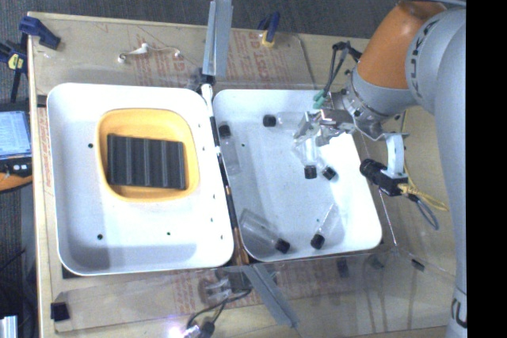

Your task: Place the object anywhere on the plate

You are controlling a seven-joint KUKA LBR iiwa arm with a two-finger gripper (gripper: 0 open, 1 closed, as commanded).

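No text, label, brand, number or sign can be read anywhere. The worktop (103, 39) carries faint reddish printed markings along its far strip and around the bins, but they are too pale and blurred to make out as letters or figures. At the far left edge a small screen (14, 134) glows blue-white, and whatever it displays is too small to read. The yellow plate (146, 150) in the left bin (71, 249) bears only dark ribs, with no lettering. The right bin (277, 178) shows no writing, and the arm's orange band (396, 47) has no legible mark.
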